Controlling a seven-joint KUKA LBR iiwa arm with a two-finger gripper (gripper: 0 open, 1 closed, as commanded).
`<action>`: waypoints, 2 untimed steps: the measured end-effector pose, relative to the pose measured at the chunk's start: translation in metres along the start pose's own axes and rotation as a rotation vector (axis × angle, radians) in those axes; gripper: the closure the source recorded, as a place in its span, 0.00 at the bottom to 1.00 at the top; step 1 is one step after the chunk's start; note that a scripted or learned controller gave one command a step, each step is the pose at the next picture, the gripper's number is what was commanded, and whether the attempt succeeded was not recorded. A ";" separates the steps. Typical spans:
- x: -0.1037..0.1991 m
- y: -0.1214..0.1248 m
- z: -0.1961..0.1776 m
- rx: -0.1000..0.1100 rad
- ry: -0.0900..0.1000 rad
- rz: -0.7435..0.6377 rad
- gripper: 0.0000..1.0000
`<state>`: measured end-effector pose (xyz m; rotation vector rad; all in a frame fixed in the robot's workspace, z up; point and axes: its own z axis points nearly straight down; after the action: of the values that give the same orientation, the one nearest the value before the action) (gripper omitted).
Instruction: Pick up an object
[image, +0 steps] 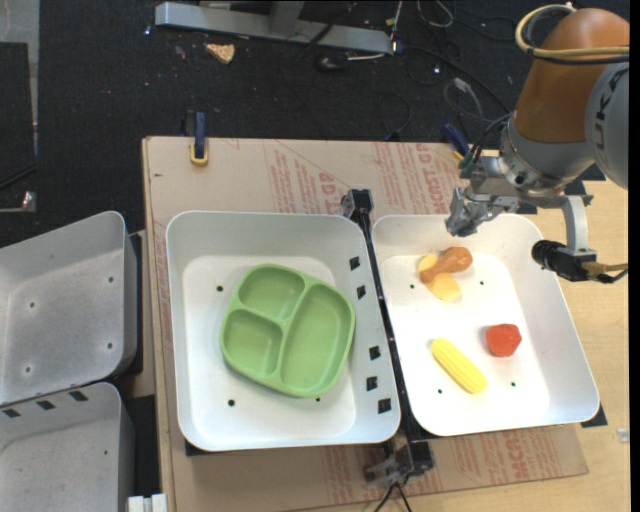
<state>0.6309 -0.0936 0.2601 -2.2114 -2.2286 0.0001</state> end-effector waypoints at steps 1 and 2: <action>0.054 0.002 -0.004 -0.002 0.000 0.000 1.00; 0.112 0.005 -0.003 -0.002 -0.001 0.001 1.00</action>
<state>0.6355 0.0189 0.2631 -2.2139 -2.2294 -0.0012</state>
